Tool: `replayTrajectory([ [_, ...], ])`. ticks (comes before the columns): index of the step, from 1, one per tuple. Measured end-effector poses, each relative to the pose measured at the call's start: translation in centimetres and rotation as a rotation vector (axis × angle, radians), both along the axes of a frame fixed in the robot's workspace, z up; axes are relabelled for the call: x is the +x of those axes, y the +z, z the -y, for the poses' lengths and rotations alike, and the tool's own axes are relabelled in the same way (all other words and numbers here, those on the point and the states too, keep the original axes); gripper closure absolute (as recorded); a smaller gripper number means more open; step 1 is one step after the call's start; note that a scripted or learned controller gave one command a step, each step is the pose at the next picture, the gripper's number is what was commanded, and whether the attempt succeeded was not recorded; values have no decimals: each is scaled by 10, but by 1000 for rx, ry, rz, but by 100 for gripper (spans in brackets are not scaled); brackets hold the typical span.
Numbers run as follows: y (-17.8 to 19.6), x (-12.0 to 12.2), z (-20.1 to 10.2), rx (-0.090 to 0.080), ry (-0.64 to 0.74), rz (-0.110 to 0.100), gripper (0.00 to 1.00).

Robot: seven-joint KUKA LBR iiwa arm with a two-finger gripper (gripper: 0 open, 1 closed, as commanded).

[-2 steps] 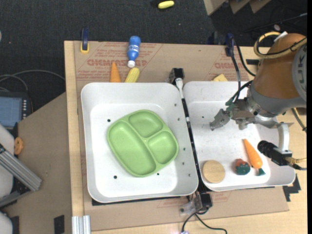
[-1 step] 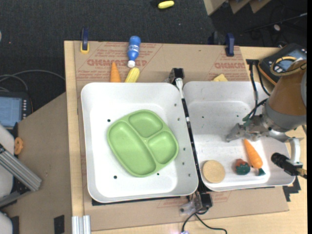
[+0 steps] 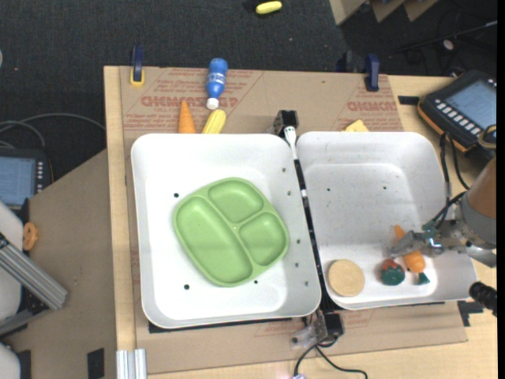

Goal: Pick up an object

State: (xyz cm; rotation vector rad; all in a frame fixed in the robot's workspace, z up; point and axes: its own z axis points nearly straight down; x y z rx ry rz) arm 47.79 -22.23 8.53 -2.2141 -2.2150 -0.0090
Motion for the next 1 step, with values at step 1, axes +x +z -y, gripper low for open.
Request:
replayTrajectory([
  [1,9,2,0,-9,0,4,100],
])
